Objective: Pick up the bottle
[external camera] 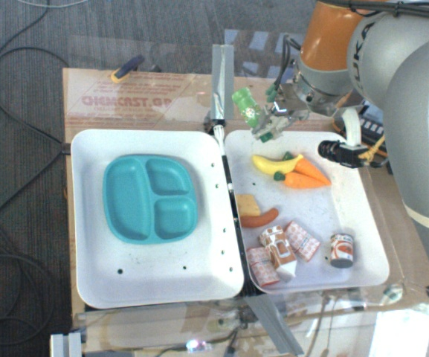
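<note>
Bottle lifted at the right bin's far edge

The hand [268,122] pinches the green bottle [247,107] between its fingers (tilted, held above the rim of the right bin [363,222]); below lie a banana [275,164], carrot [308,175], sausage [259,218], cartons and a can [341,250]; a teal plate [152,198] fills the left bin [88,274]

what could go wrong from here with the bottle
1. The green bottle hangs tilted at the gripper, above the far rim of the right bin. The hold looks to be near one end, so it might swing or slip.
2. If dropped here, it may land outside the bin, or on the banana and carrot just below.
</note>
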`<action>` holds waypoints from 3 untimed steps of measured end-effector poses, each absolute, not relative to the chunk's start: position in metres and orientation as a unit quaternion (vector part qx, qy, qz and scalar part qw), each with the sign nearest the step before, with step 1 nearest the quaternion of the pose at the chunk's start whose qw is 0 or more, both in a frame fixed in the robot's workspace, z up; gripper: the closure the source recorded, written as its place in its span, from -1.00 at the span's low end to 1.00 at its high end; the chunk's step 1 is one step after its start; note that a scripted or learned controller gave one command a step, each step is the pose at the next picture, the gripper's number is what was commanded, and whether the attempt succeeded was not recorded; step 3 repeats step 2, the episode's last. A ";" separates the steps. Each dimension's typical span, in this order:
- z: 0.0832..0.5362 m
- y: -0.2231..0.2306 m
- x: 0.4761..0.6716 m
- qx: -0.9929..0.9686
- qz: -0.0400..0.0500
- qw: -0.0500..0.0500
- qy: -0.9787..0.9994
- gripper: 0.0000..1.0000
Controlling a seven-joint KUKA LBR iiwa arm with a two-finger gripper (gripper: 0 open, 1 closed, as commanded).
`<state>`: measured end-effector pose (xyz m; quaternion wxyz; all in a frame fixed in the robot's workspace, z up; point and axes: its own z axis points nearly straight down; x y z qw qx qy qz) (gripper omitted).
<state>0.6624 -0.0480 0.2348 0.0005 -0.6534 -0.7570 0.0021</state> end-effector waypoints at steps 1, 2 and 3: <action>0.323 -0.084 0.670 -0.581 0.003 0.000 -0.814 1.00; 0.316 0.006 0.642 -0.621 0.002 0.002 -0.783 1.00; 0.316 0.006 0.642 -0.621 0.002 0.002 -0.783 1.00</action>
